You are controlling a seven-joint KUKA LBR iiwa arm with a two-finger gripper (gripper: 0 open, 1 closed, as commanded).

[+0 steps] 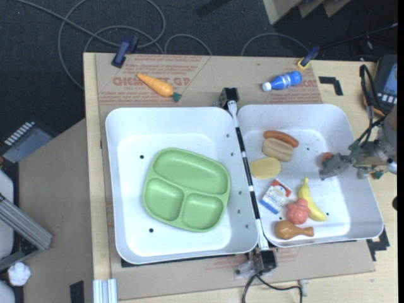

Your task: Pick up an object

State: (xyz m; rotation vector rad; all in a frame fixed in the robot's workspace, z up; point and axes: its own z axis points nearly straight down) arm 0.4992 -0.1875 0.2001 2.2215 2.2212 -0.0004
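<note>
**Gripper low over the right bin, nothing yet in its grasp**

The gripper (329, 165) reaches in from the right and sits low over the right bin (353, 128), on bare white floor near that bin's right wall. Its tip is small and blurred from above, so I cannot tell how it is set, and no object appears in it.

The things to choose from lie to its left and below it. A toy hot dog (279, 145) rests near the top of the bin, with a pale yellow rounded piece (266, 167) just beneath it. Lower down, a small blue and white carton (275, 196), a toy banana (312, 201), a pink round fruit (298, 213) and a toy chicken drumstick (292, 231) crowd together, several of them touching.

The banana looks like the nearest candidate, lying just below and left of the gripper. To take it well, the approach should come straight down across its narrow width, clear of the pink fruit pressed against its lower end. The hot dog is likely an easier target, since it stands apart from the cluster.

The left bin (126, 131) holds a green divided tray (186, 189). A toy carrot (158, 84) and a blue bottle (283, 81) lie on the bench (101, 188) beyond the bins.
</note>
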